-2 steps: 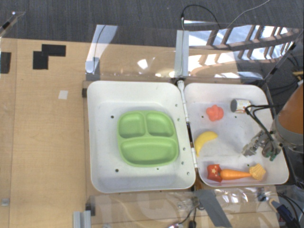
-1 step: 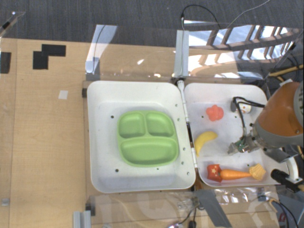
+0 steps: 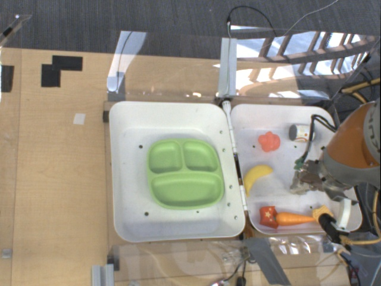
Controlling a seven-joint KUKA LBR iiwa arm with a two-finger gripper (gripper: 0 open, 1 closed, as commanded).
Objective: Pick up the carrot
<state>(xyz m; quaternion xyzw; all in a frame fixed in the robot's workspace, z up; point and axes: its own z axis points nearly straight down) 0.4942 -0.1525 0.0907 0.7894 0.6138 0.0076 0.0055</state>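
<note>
Hovering over the right bin (image 3: pixel 280 113), the gripper (image 3: pixel 303 180) sits above the carrot (image 3: pixel 294 219). Can't tell its state from here.

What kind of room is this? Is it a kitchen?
Probably a robot lab, not a kitchen. A robot arm reaches over two white bins on a workbench. The food looks like toys: a carrot, a banana, and a green divided plate.

One fixed camera looks down aslant on both white bins (image 3: pixel 172 115).
</note>
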